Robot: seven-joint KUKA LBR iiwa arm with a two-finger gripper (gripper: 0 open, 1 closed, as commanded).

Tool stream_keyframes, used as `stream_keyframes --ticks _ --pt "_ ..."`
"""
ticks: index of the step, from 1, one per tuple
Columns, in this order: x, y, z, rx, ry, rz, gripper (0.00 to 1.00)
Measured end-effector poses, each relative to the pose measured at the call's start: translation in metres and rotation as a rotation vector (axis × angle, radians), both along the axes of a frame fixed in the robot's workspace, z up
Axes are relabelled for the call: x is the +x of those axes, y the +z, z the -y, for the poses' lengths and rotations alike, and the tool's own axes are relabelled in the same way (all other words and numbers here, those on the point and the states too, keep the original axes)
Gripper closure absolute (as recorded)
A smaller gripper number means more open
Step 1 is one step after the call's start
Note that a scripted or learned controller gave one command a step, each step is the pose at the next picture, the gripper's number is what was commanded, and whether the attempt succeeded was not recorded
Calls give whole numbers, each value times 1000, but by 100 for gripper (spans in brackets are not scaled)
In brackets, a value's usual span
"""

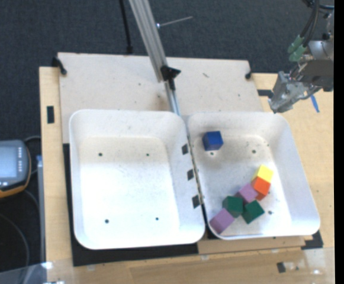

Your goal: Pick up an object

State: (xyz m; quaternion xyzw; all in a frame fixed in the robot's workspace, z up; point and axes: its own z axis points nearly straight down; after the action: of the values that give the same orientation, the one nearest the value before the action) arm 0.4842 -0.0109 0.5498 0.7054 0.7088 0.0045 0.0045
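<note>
Hovering off right bin's [290, 158] far right corner, gripper [281, 102] carries nothing you can see; its opening, cannot tell. Blue cube [213, 140] sits alone, well apart from cluster. Looks light, rigid, flat-sided: take it across opposite faces.

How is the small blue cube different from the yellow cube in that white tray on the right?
The small blue cube stands alone near the far left of the right white bin, apart from every other block. The yellow cube sits nearer the bin's right wall, pressed against an orange block in a cluster. The blue cube is dark; the yellow one is bright. Both look like similar-sized cubes resting on the bin floor.
</note>
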Motion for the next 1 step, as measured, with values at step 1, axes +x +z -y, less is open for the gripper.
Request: stream_keyframes --ticks 1 --pt "0 -3 -47 1 2 -8 100"
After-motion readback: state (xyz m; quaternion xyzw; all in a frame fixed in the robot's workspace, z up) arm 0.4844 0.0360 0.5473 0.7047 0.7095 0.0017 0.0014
